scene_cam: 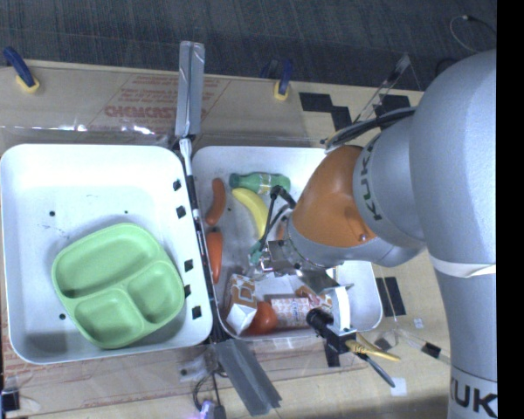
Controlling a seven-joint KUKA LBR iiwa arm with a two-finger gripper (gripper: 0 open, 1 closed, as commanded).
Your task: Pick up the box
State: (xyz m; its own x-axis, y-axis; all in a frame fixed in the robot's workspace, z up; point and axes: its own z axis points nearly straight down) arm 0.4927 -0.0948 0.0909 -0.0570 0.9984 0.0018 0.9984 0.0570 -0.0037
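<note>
at the right of the frame the grey arm (437,173) with its orange band reaches over the right bin (367,273), and the gripper (275,256) sits low at that bin's middle; how it is set i cannot tell. in the left bin (35,199) lies a smooth, moulded green tray (118,285) with three compartments. the box (240,302), a brown and white carton, lies tilted at the lower edge of the right bin, touching a red rounded piece (264,319). it looks light, stiff-walled, likely crushable and a little slick, best gripped across its narrow faces. above lie a yellow banana (249,208), a green piece (258,182) and two orange sausage-like shapes (215,225).
</note>
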